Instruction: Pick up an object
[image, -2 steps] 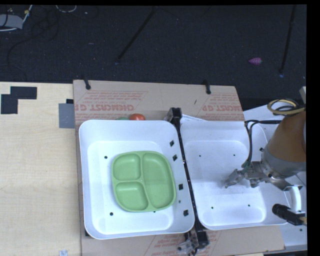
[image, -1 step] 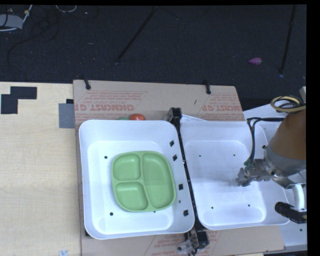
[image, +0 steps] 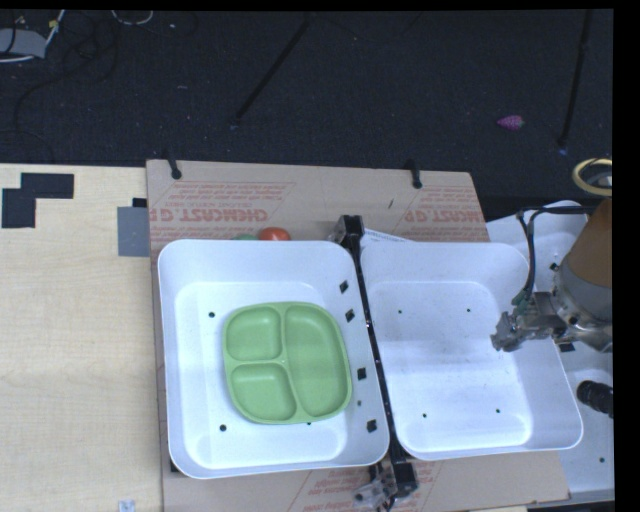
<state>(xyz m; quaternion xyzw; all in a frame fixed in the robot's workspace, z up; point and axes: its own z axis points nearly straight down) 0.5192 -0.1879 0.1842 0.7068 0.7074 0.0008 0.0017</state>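
There are two shallow white plastic bins side by side, the left bin (image: 190, 300) and the right bin (image: 450, 420). There is one light green plastic plate (image: 287, 362) with three sections. There is one small red and orange round thing (image: 273, 235) and a bit of green thing beside it, just past the far edge of the left bin; I cannot tell what they are. There is one grey robot arm with one two-finger gripper (image: 507, 337).

The bins sit on a brown cardboard sheet (image: 310, 200) with red letters printed on it. The cardboard lies on a pale wooden bench (image: 70, 340) that has a few dark squares near its far left part. Behind the bench the floor is dark, with black cables lying on it. A black strip runs between the two bins where their edges meet.

The green plate lies flat in the middle of the left bin, a bit toward its right edge. It has rounded corners, one long section on its right side and two smaller ones on its left.

The gripper hangs over the right edge of the right bin. It is small and dark here, so I cannot tell if the claw is released or clenched. Nothing shows between its tips.
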